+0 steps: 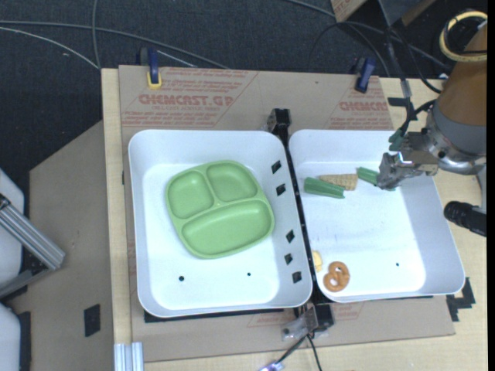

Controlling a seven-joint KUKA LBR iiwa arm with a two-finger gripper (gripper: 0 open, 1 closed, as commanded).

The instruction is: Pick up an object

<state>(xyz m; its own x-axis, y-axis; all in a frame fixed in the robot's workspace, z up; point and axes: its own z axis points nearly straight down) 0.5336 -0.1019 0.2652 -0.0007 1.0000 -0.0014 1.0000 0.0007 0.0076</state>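
Observation:
My gripper [386, 173] hangs low over the back of the right bin [410, 238], reaching in from the right. Just to its left lies a small green piece [366, 175], touching or nearly touching the gripper's tip. Farther left a tan waffle cone [341, 181] rests against a longer green bean-like piece [323, 188]. A brown pretzel [337, 276] lies at the bin's front left, with a small yellow bit [316, 260] beside it at the wall.
The left bin [155, 230] holds a green divided plate [220, 208]. A black divider with clips [288, 207] runs between the bins. The grey arm with its orange band [464, 99] stands over the right bin's back right corner.

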